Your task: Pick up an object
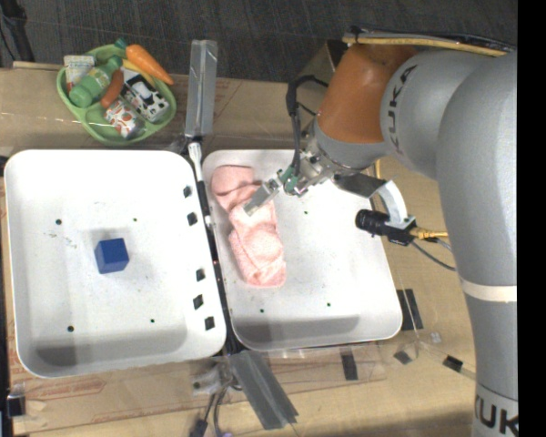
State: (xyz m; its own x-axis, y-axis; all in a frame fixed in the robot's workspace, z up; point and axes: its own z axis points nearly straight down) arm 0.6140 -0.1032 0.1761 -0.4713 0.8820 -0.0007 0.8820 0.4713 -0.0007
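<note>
The nearest things to the camera are the front walls of the two white bins on the counter, which looks like brown board.

In the right bin lies a pink cloth, soft and crumpled, with folds and a slightly fuzzy look. Its long axis runs from about 11 o'clock to 5 o'clock, close along the left wall of this bin. The end effector is over the upper half of the cloth, and the metal tip seems to touch the fabric or to be just above it. The bulk of the cloth therefore lies at about 6 o'clock from the tip, with a smaller part at 11 o'clock. I cannot tell whether the end effector is open or closed, and no fabric is clearly seen gripped. My judgement is that the cloth is the thing to pick, and the move depends on coming straight down on a raised fold.

In the left bin there is a blue cube, hard, with sharp edges, well apart from the arm at its 9 o'clock.

Farthest, at 11 o'clock beyond the left bin, a green bowl holds toy food, among it an orange carrot.
</note>
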